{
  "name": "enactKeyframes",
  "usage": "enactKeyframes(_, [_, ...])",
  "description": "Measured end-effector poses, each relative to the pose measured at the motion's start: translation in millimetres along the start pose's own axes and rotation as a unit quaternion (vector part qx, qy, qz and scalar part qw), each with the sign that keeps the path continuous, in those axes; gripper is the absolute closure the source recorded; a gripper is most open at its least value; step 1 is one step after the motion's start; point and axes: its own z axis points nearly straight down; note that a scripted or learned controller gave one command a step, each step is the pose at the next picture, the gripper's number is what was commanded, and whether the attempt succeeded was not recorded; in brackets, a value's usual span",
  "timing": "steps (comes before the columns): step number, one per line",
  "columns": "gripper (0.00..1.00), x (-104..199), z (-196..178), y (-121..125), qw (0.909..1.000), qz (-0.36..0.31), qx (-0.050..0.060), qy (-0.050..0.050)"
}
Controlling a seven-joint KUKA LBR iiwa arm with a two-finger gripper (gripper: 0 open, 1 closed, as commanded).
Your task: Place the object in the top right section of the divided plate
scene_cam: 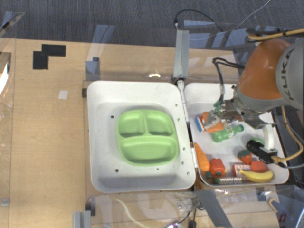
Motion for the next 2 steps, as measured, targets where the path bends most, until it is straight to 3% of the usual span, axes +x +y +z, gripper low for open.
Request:
enactKeyframes(1, [1.0,80.3,4.8,-18.4,0.9985,-0.054,0.0,0.0])
enactKeyframes(2, [1.0,115.9,4.8,41.1,0.997,-0.078,0.0,0.0])
